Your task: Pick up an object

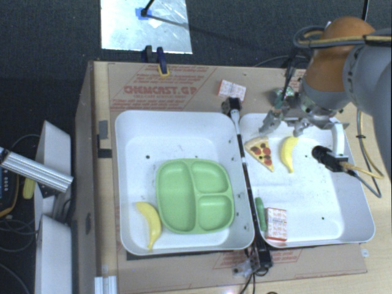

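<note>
A: Banana [288, 153] — where is it found?
B: It is seen lying in the right bin [352, 222], near the far wall, just beside a pizza slice toy [260, 151].
A: And the tool [285, 122]?
B: It is seen above the far edge of that bin, close over the banana; whether it is open or closed cannot be told.
A: What else is shown?
B: A small red-and-white packet [277, 223] is seen at the near left of the right bin. In the left bin [141, 133] a green divided plate [195, 195] and a second banana [150, 223] are laid.
</note>
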Available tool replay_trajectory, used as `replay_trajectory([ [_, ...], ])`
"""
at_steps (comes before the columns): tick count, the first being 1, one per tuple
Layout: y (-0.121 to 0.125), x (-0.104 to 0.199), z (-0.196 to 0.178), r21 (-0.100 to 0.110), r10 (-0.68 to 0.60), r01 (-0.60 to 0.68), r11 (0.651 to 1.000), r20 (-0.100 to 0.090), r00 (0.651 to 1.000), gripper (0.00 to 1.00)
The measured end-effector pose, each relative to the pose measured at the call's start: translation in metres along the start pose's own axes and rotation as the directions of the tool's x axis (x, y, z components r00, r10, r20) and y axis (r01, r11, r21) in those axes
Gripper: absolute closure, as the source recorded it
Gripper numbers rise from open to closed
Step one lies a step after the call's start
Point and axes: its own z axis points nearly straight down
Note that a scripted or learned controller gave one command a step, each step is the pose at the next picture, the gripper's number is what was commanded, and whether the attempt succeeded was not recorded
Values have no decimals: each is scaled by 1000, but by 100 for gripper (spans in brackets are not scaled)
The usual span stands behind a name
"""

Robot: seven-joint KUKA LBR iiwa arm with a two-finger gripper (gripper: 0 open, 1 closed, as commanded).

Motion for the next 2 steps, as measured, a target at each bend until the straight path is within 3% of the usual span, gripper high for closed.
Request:
replay_trajectory([
  [1,-7,-16,101,3,3,-3,1000,0,1000,0],
  [2,20,-30,100,1,1,-1,1000,0,1000,0],
])
